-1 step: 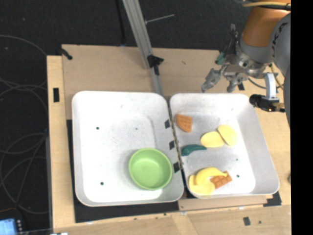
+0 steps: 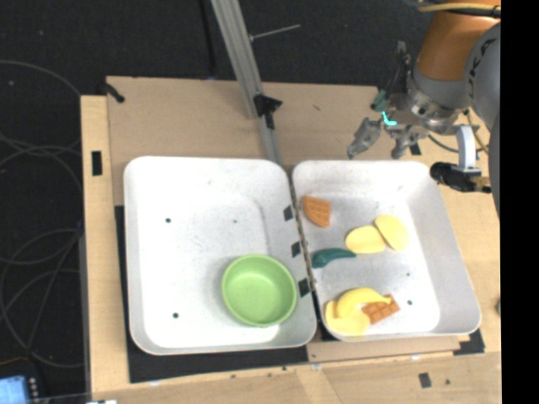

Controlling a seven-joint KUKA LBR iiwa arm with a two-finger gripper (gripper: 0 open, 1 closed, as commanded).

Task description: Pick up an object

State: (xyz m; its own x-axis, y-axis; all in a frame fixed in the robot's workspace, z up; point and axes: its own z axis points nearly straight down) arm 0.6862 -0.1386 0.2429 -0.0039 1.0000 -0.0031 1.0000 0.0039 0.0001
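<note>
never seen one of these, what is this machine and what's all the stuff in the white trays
This is a single robot arm, grey with an orange band, seen by one fixed camera looking down at a slant. Its gripper hangs above the far edge of the right shallow white bin, holding nothing. That bin contains an orange wedge-shaped piece, two pale yellow oval pieces, a dark teal handle-shaped item and a yellow lump with an orange piece on top. The left shallow white bin holds a round light green bowl.
</note>
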